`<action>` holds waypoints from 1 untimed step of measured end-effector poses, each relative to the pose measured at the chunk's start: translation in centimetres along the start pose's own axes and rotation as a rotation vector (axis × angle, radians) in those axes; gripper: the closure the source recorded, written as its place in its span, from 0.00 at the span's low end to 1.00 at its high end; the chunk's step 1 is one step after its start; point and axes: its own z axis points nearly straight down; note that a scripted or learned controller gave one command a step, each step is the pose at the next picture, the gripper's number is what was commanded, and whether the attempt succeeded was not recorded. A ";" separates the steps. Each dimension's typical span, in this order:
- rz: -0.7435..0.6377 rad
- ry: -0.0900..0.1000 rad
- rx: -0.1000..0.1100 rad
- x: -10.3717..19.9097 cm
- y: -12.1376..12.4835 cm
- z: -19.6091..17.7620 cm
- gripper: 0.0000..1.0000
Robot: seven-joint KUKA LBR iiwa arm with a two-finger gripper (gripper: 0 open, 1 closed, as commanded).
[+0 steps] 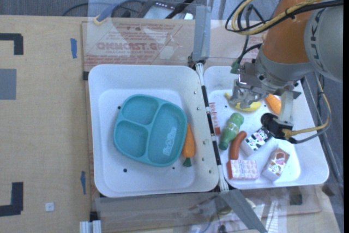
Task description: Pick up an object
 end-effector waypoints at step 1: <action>0.001 0.000 0.000 0.0 0.0 0.0 0.00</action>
